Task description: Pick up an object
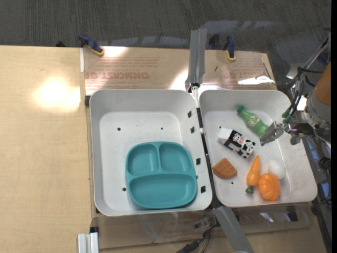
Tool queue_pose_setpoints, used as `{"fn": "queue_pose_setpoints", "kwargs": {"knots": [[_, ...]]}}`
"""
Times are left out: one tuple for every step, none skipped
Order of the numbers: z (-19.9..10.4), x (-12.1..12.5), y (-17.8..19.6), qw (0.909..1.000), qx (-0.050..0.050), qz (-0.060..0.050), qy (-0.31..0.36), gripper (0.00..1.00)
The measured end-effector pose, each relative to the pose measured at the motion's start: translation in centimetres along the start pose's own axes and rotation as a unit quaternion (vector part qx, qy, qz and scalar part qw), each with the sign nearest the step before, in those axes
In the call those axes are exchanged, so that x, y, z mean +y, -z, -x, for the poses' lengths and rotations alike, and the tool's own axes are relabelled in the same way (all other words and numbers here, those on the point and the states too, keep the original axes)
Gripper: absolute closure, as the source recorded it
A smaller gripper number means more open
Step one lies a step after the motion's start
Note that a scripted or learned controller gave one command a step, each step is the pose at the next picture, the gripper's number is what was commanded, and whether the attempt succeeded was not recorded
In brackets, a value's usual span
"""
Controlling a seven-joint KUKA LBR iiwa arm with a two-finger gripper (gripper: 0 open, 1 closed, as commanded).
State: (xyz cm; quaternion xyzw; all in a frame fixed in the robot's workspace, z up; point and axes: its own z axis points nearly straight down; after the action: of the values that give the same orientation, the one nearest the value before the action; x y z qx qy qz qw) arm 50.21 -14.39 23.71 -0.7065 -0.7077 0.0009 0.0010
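Two shallow white bins side by side on the table (42,141): left bin (105,107) and right bin (221,101). Brown cardboard sheet (137,70) behind them, printed lettering too blurred to read, pinned by what look like clamps, one (91,44) left, another (229,47) right.

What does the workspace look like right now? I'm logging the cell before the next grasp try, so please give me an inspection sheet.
Surface: two white bins side by side on a bench.
Job's things: right bin holds green bottle, cow-print carton, carrot, orange fruit, white egg, brown bread piece.
Clutter: teal divided plate in left bin.
Grippers: gripper low over right bin, beside the bottle.
Cables: dark cables below bins.
Surroundings: cardboard clamped behind; grey carpet.
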Motion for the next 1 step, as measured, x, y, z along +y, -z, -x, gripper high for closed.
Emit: {"fn": "queue_pose_setpoints", "kwargs": {"knots": [[0.51,-0.18,-12.29,0.998,0.0,0.0,-0.063,0.0]]}}
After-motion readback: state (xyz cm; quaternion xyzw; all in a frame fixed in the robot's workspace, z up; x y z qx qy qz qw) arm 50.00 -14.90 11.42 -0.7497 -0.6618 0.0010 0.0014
